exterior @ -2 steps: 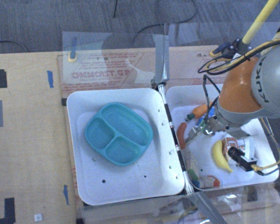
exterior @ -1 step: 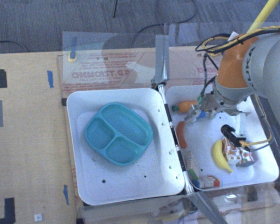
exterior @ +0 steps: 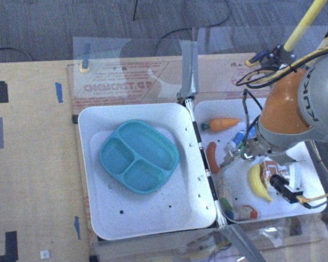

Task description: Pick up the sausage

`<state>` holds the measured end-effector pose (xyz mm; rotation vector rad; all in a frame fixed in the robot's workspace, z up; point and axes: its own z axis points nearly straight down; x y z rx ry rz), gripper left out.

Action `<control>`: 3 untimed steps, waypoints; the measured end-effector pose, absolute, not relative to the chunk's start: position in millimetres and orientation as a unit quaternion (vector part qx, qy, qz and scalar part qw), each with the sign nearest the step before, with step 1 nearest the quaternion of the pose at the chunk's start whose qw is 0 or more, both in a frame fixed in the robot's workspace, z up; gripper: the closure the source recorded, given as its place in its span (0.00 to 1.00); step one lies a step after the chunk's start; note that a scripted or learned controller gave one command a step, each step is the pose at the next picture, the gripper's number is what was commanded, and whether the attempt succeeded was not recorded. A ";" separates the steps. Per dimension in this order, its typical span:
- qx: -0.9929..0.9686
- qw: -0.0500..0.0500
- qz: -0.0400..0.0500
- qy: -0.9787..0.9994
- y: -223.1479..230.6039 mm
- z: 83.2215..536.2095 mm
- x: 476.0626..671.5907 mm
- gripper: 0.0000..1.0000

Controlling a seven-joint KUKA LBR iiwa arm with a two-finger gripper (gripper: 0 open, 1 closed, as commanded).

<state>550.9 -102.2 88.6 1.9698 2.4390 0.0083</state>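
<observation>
The sausage (exterior: 211,157), a reddish-brown link, lies lengthwise along the left wall of the right bin (exterior: 309,202). My gripper (exterior: 233,154) hangs just to its right, low over the bin floor, with a small gap between it and the sausage. Nothing shows held in it. The grey arm with its orange band (exterior: 285,112) reaches in from the right and hides part of the bin behind it.
An orange carrot (exterior: 224,124) lies at the back of the right bin and a small blue item (exterior: 240,137) beside the gripper. A banana (exterior: 260,183), a printed packet (exterior: 280,173) and small clutter (exterior: 238,210) sit in front. A teal divided plate (exterior: 139,156) rests in the left bin (exterior: 102,214).
</observation>
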 end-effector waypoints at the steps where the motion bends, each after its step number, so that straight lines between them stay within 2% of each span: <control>1: 0.700 0.004 0.002 0.714 -99.7 88.2 571.1 0.00; 2: 0.775 0.004 0.003 0.632 -94.5 88.4 552.2 0.00; 3: 0.756 0.000 0.000 0.654 -88.5 184.7 557.8 0.00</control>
